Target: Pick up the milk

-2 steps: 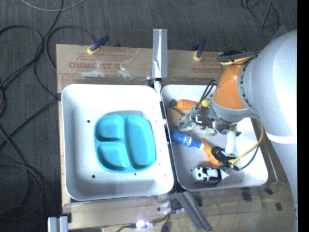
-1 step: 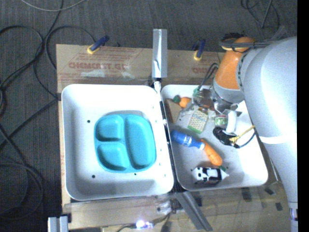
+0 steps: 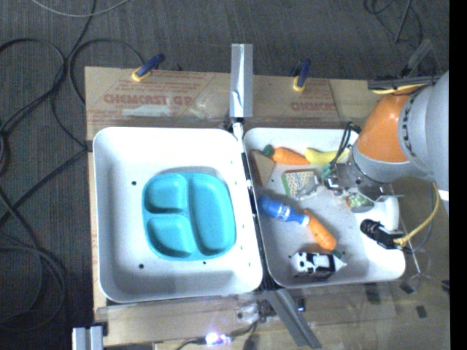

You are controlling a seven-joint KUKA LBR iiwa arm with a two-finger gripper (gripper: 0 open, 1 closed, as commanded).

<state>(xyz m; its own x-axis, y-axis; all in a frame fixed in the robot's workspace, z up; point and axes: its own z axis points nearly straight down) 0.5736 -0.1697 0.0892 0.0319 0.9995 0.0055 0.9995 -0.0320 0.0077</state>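
Milk, the small black-and-white cow-patterned carton point(image 3: 315, 264), lies at six o'clock in the right white bin point(image 3: 379, 272), likely light, crushable, best pinched across its flat sides; jaws' state unclear.

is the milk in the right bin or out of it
In: the milk, black and white, lies on the right bin floor near its front wall.

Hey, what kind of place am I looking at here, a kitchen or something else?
Probably a robotics lab test bench, not a kitchen. Two white bins sit on a cardboard sheet held by clamps, loose cables trail over grey carpet, and the food, like the carrot and cow-patterned milk carton, looks like toys.
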